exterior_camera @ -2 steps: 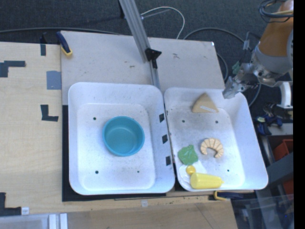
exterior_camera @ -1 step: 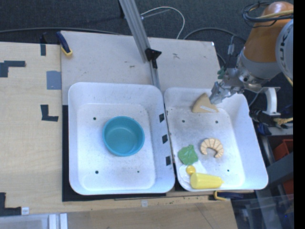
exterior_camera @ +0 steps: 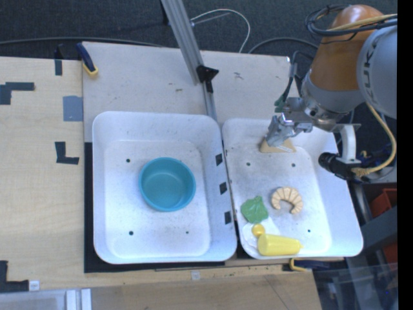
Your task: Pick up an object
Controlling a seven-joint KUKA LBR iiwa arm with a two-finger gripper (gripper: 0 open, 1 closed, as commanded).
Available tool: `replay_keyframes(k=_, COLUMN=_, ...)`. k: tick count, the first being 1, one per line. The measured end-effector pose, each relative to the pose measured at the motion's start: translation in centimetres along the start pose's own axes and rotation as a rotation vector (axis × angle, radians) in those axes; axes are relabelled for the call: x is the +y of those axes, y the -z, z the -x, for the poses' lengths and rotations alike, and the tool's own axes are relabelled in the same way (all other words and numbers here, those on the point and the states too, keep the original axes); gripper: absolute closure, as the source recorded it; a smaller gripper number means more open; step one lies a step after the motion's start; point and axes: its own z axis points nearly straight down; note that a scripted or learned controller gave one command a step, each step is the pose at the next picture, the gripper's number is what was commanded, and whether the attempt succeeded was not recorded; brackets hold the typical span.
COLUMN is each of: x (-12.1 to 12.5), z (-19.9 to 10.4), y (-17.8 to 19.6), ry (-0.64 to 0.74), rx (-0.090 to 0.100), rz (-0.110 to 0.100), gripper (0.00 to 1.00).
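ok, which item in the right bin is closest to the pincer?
The tan flat piece at the far end of the right bin, directly under the pincer. The croissant, green leaf and yellow bottle lie toward the near end.

Bowl (exterior_camera: 168, 184) in left bin (exterior_camera: 106, 173); croissant (exterior_camera: 287, 199) in right bin (exterior_camera: 335, 228).

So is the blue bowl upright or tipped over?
Upright. The blue bowl sits in the left bin with its round opening facing up and its inner floor visible.

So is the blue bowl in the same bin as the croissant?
No. The blue bowl sits alone in the left bin, while the croissant lies in the right bin.
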Motion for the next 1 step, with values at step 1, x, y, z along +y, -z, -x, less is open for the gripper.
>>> replay_keyframes(k=1, x=-1.91, z=-4.38, y=-1.34, ry=-0.002, rx=-0.001, rz=-0.002, gripper=1.00)
